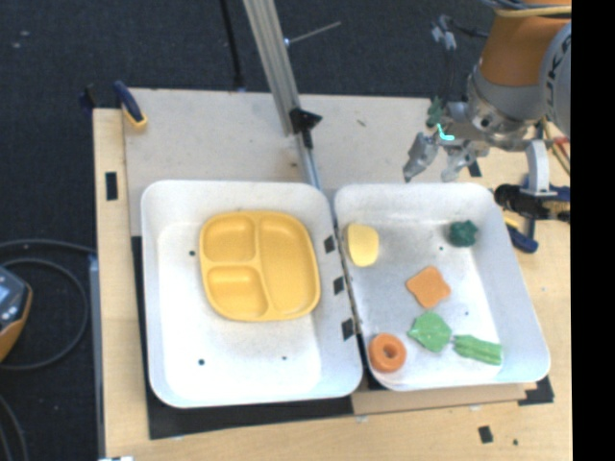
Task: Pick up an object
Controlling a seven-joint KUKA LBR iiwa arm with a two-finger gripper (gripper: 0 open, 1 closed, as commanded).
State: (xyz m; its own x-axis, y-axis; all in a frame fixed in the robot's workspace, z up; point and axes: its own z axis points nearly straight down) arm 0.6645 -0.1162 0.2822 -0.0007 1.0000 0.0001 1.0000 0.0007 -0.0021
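The right bin holds several small objects. A pale yellow rounded piece lies at its left side and a dark green lump near its far right. An orange square sits in the middle. Along the near edge are a green leafy piece, a green elongated piece and an orange ring. My gripper hangs above the far rim of the right bin, its fingers spread apart and open, with nothing between them. It is clear of all the objects.
The left bin holds a yellow divided plate. A slanted metal post rises from behind the gap between the bins. Blue-handled clamps sit at the right bench edge.
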